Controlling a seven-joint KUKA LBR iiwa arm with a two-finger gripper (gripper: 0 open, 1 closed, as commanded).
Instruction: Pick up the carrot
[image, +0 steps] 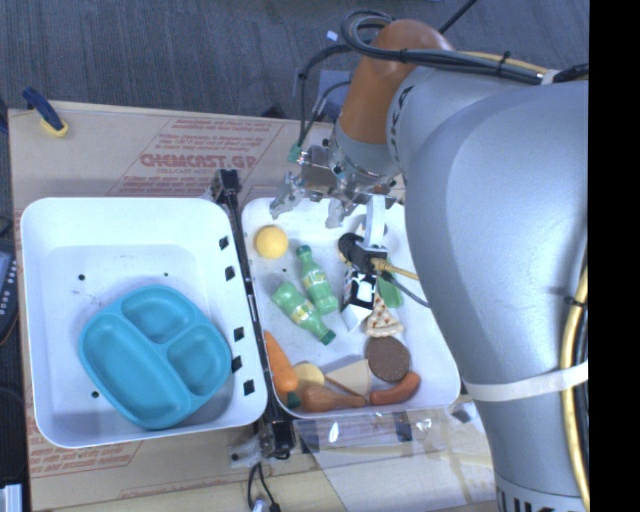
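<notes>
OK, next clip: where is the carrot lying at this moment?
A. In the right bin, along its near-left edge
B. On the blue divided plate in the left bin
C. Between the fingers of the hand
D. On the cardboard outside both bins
A: the carrot lies in the right bin against its near-left wall, apart from the hand, which is up at the bin's far end, and off the blue divided plate.

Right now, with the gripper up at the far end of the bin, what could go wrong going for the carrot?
The carrot lies against the right bin's left wall, so a finger may hit the wall. It touches other food near the hot dog, which could get grabbed instead. The gripper must cross the green bottles and may knock them.
</notes>
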